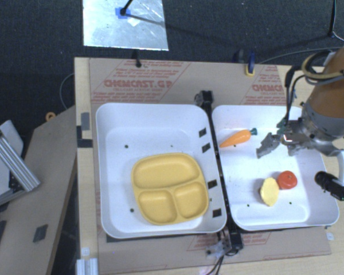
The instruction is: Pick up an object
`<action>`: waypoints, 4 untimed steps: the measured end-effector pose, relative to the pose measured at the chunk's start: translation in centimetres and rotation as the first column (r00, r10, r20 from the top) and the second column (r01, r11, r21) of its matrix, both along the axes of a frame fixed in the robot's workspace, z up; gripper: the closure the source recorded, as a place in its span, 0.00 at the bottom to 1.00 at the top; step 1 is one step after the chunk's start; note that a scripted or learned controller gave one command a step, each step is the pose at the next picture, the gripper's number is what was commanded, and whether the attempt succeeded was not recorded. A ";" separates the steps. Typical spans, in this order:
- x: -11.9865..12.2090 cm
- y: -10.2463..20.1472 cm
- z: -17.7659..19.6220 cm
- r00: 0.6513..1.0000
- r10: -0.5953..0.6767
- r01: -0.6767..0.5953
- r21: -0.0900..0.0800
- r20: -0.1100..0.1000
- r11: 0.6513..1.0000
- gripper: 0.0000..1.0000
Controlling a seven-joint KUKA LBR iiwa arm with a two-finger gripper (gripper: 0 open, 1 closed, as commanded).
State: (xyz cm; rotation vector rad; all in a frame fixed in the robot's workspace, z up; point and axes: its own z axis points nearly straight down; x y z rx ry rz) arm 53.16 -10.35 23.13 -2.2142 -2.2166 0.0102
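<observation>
Right bin (309,213): toy carrot (236,138), yellow lemon-like piece (269,191) touching red tomato (286,180). Gripper (268,147) above, fingers spread, nothing between them. Left bin (112,153): yellow divided tray (168,187).

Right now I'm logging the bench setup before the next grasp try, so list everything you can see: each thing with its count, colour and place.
bins: two, white, side by side on the bench
divided tray: one, yellow, three compartments, lying in the left bin
toy carrot: one, orange with a green tip, upper left of the right bin
tomato-like toy: one, red, lower right part of the right bin
lemon-like toy: one, yellow, touching the red one on its left
board: one, brown with red print, under the bins
foil sheet: one, silver, on the dark floor behind the bench
arm: one, grey and orange, reaching in from the right
end effector: one, grey, over the right bin near the carrot
</observation>
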 end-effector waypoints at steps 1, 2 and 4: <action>0.2 0.0 0.6 1.000 0.003 -0.003 -0.002 0.012 1.000 0.00; -0.3 -0.5 -3.9 1.000 0.000 0.000 -0.001 0.008 1.000 0.00; -0.4 0.5 -13.7 1.000 0.000 0.000 0.000 0.007 1.000 0.00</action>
